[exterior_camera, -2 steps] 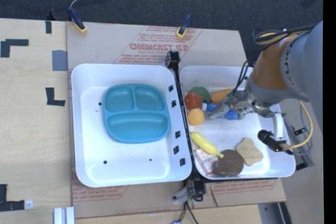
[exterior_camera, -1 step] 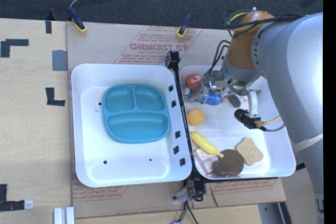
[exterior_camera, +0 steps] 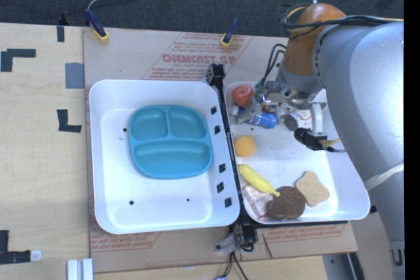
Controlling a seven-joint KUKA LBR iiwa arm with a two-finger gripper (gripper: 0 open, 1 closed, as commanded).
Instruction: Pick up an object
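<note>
Low over the far end of the right bin (exterior_camera: 341,203): gripper (exterior_camera: 266,105), finger state impossible to tell amid the clutter. Directly beneath and touching or nearly so, blue object (exterior_camera: 264,120); red object (exterior_camera: 243,94) just beside at ten o'clock; orange ball (exterior_camera: 245,145) near at seven o'clock. Farther at six o'clock, banana (exterior_camera: 256,179), toast (exterior_camera: 311,188), brown cookie (exterior_camera: 286,203). Best approach, probably: centre on one item, descend straight, close firmly.

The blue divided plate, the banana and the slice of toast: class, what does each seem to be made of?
Blue divided plate: likely moulded plastic, smooth, uniform colour, soft sheen. Banana: probably a plastic toy, evenly yellow with a slight gloss. Slice of toast: looks like toy food, matte tan, maybe plastic or foam; hard to tell.
</note>
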